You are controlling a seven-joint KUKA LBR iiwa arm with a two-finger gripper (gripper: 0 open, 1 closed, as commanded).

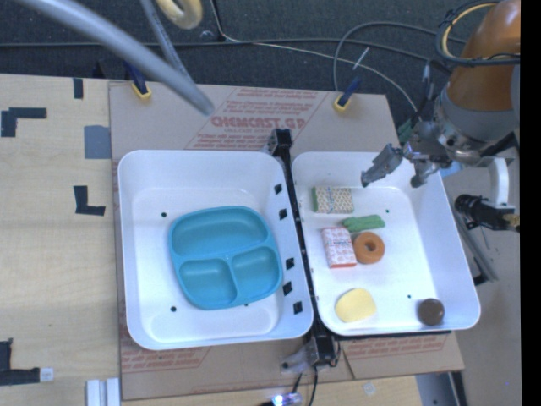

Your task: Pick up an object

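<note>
camera view | gripper [396, 168] open over right bin [452, 248] far edge

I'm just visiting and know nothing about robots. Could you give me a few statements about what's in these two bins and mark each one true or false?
1. The blue divided tray lies in the left bin. True.
2. The donut sits in the same bin as the blue divided tray. False: it lies in the right bin, beside the red and white packet.
3. The gripper holds the yellow piece. False: that piece lies on the bin floor near the front, well away from the gripper, which is at the bin's far right corner.
4. A small brown ball rests near the front right corner of the right bin. True.
5. The green item lies between the checkered block and the donut. True.
</note>
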